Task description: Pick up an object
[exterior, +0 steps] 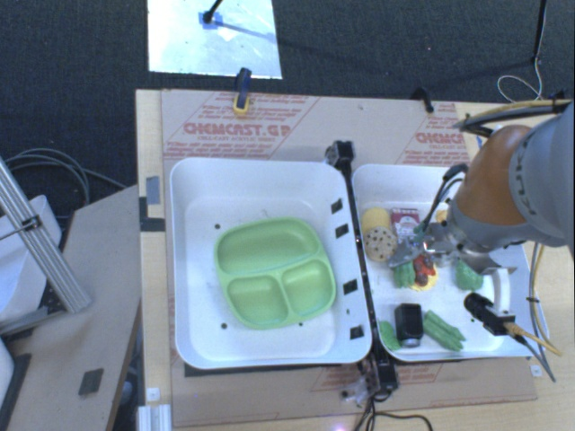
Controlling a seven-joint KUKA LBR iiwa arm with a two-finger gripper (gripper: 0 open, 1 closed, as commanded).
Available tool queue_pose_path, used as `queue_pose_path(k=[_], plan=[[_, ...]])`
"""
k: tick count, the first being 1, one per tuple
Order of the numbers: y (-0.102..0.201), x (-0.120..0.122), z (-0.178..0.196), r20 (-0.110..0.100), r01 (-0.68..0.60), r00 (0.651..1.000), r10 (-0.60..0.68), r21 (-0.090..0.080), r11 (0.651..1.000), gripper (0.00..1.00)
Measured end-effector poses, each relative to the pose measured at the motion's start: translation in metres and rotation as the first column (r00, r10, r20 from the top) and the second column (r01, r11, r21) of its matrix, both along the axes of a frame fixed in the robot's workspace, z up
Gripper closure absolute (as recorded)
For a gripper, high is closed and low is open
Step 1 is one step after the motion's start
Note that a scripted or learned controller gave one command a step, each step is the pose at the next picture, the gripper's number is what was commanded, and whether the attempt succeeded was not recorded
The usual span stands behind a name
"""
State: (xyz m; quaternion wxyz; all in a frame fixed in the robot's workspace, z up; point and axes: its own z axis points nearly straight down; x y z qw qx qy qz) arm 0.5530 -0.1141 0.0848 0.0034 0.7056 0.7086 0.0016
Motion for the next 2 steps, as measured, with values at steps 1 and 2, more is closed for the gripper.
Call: queue_pose_path(k=[1,2], plan=[[0.001,-0.001,0.013,0.001,0.000,1.000,0.000,0.001,1.000,1.00],[0.074,-0.008,0.125,0.004,-0.008,1.000,0.008,0.005,1.000,1.00]])
